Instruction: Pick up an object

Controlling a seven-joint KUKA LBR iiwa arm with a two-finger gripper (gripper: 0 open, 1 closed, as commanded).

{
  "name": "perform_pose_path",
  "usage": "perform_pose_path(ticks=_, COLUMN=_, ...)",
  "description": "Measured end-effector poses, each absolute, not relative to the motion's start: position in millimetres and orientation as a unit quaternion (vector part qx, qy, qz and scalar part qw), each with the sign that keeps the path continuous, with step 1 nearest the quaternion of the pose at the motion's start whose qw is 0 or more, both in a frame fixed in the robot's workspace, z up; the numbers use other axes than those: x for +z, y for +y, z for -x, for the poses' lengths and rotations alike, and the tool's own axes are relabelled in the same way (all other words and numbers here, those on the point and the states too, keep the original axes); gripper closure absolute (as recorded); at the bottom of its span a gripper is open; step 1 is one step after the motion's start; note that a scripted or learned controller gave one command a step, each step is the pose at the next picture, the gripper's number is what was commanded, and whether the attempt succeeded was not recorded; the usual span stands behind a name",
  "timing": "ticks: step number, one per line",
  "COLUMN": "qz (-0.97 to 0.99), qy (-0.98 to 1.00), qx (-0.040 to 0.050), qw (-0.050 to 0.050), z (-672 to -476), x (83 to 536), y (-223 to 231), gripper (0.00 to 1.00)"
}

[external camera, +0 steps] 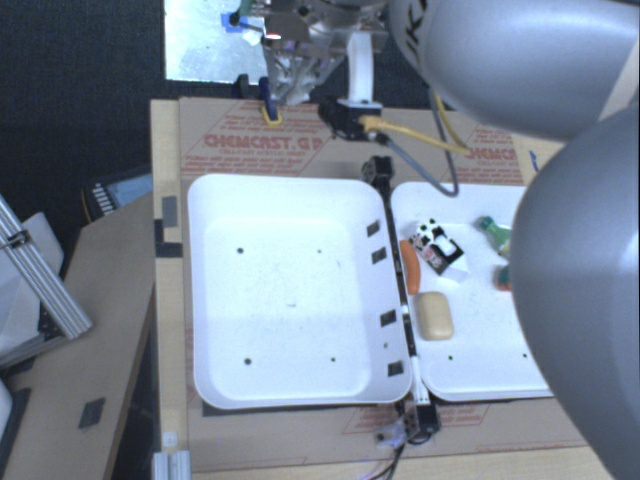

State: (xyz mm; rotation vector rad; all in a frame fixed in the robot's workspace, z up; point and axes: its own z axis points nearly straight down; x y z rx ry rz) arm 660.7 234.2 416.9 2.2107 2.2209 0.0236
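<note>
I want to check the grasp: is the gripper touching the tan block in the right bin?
Apart. The camera view shows the gripper above the bins' far edge, while the tan block lies in the right bin, well away.

- Under me, the bench (130, 268) is brown board with red lettering.
- Dark floor (70, 78) lies beyond it.
- An aluminium rail (40, 278) leans at left.

We read "CHEMCAST G P" in red on the brown protective sheet (262, 140) behind the left bin, repeated partly at right, cut off by the arm. Arm housing (470, 38) shows dark letters "KA", part of the logo.
</note>
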Motion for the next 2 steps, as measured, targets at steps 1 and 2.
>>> perform_pose_path(ticks=1, qz=-0.704, qy=0.710, qx=0.0029, qw=0.000, z=-562.4, x=436.4, y=235.9, gripper=1.00)
perform_pose_path(ticks=2, qz=-0.708, qy=0.707, qx=0.0004, qw=0.001, z=-637.2, x=414.2, y=232.9, gripper=1.00)
